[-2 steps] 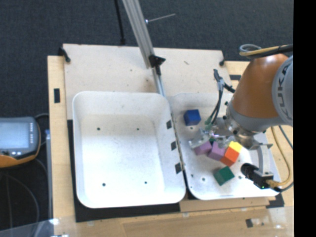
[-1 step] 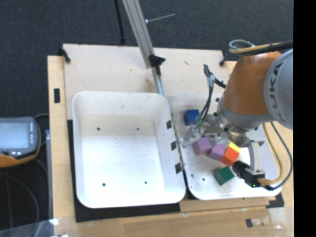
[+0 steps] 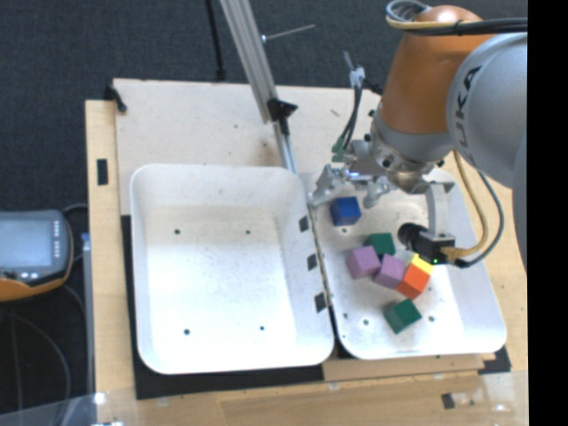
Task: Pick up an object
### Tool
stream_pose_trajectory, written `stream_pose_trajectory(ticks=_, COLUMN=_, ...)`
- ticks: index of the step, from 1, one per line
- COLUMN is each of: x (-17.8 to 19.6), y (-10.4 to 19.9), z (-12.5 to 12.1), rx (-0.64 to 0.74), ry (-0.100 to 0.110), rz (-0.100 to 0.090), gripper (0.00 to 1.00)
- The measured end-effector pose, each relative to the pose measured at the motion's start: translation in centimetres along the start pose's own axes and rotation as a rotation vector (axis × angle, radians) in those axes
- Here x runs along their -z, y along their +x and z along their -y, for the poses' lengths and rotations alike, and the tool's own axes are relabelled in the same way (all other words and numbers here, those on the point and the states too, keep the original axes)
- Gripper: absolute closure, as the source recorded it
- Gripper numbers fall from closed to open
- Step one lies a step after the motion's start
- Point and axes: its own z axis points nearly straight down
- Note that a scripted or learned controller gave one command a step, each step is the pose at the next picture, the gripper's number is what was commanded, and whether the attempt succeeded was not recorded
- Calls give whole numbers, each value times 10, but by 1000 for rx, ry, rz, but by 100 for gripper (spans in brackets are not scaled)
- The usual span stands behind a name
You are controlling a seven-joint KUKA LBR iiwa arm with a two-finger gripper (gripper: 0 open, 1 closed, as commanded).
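Toward the far left corner of the right bin (image 3: 479,327) sat the blue cube (image 3: 346,210), my likeliest target, right at my gripper (image 3: 349,188) and apart from the other blocks. Whether my gripper was spread, closed, or already pinching the cube, I could not tell; the wrist hid that. The cube lay close to the bin wall that adjoins the left bin (image 3: 222,264), and I judged that the main hazard. A descent slightly off centre could clip the wall, or shove the cube against it instead of catching it. A shallow hold on one edge could let it slip on the lift. Nearer the front, a green cube (image 3: 382,243), a purple cube (image 3: 362,261), another purple cube (image 3: 390,272), an orange cube (image 3: 414,280), a yellow cube (image 3: 422,263) and a second green cube (image 3: 403,314) crowded together. A dropped cube could bounce in among them.
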Motion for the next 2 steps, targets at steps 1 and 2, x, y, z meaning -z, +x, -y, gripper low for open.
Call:
stream_pose_trajectory(ticks=1, x=11, y=-109, z=49, rx=-13, ry=8, rz=3, gripper=0)
stream_pose_trajectory(ticks=2, x=38, y=-138, z=68, rx=-8, ry=3, rz=3, gripper=0)
